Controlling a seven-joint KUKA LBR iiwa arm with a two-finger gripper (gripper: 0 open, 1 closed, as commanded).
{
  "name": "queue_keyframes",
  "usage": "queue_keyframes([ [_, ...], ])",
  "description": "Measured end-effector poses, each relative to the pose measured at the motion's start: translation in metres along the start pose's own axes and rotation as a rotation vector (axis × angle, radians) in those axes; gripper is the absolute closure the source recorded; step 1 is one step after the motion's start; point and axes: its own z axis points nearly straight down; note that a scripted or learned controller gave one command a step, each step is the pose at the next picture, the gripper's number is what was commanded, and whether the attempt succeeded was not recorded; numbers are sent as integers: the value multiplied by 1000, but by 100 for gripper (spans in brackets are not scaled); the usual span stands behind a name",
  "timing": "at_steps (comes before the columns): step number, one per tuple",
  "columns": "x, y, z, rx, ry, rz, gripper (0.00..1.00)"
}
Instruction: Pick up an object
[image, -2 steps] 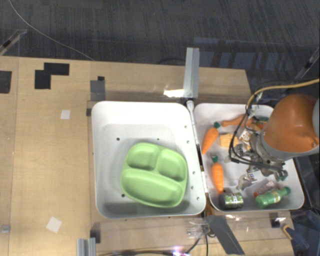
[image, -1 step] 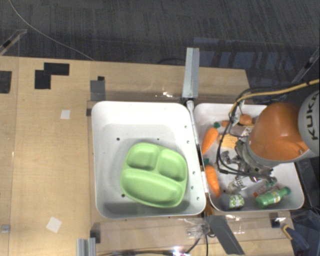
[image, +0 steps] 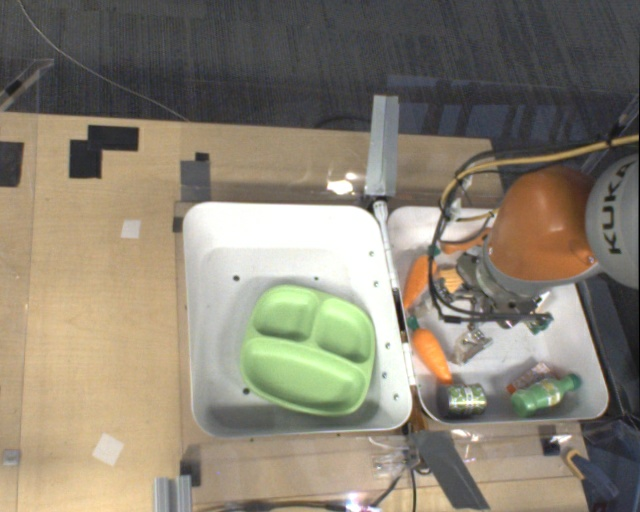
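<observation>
While the arm (image: 545, 225) hangs over the right bin (image: 590, 345), its gripper (image: 474, 343) points down into this bin, near the middle. I cannot tell how it stands or whether it has hold of anything. An orange carrot (image: 432, 354) lies just to its left, and a second carrot (image: 415, 281) rests along the left wall. A small can (image: 466, 399) and a green bottle (image: 545, 394) lie near the front wall. A green divided plate (image: 310, 348) sits in the left bin (image: 215, 300).
</observation>
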Motion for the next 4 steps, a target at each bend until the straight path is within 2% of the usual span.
queue_keyframes([
  [1,-6,-1,-15,9,-17,-4,100],
  [2,-20,-92,-124,3,1,194,100],
  [3,-63,-89,-196,0,2,486,100],
  [4,-65,-89,-209,3,-8,484,100],
])
